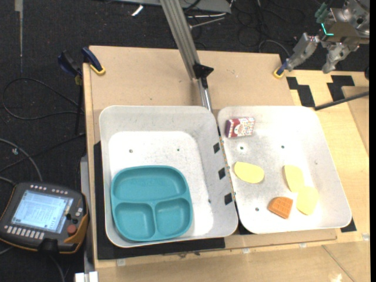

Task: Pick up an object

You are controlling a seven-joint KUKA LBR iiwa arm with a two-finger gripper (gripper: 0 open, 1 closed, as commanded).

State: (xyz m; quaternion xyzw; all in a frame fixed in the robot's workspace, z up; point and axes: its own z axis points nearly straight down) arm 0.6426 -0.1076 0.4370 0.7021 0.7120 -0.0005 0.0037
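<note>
Nearest in the left bin [117, 125] lies a teal divided tray [151, 202]. In the right bin [311, 128], an orange waffle-like piece [281, 207] sits beside a pale yellow piece [306, 201], with two more yellow pieces [249, 172] behind them and a small milk carton [240, 127] at the far left corner. Beyond the tabletop [147, 75], the claw [320, 51] hangs spread, pinching nothing.

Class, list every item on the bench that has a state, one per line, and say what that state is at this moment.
gripper: open, raised past the far right corner of the bench, holding nothing.
teal tray: lying flat in the left bin, compartments up.
small carton: on its side in the right bin.
yellow oval piece: lying flat.
two yellow pieces: flat, touching.
orange piece: flat, beside them.
</note>
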